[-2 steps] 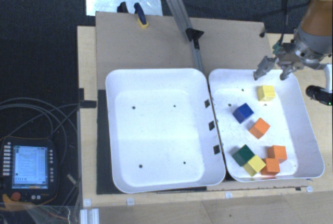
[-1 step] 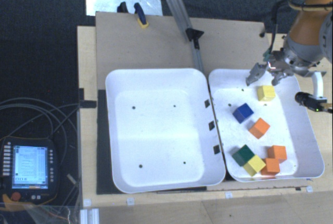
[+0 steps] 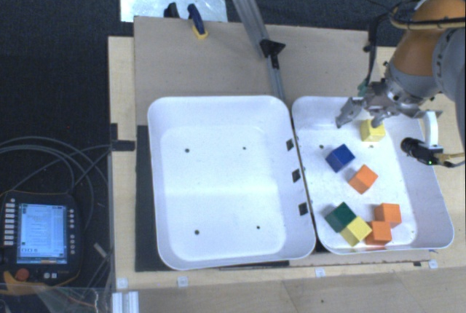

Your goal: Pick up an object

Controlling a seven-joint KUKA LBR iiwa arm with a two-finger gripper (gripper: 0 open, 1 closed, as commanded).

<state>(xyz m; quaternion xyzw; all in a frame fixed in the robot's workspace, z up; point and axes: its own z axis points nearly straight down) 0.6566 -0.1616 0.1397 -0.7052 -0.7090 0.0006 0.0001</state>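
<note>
While the gripper [image 3: 366,113] hangs spread, the right bin [image 3: 429,180] holds seven blocks, left bin [image 3: 156,159] none.

A single fixed camera looked down on the bench [image 3: 218,49] from above, at a slant rather than straight down. It sat far enough back to take in both white bins whole: the left bin [image 3: 164,159] filled the middle of the frame and the right bin [image 3: 429,191] lay toward the right side. The arm [image 3: 422,49] entered from the right edge. Dark floor bordered the bench, with a handheld control screen [image 3: 40,235] at the lower left corner.
</note>
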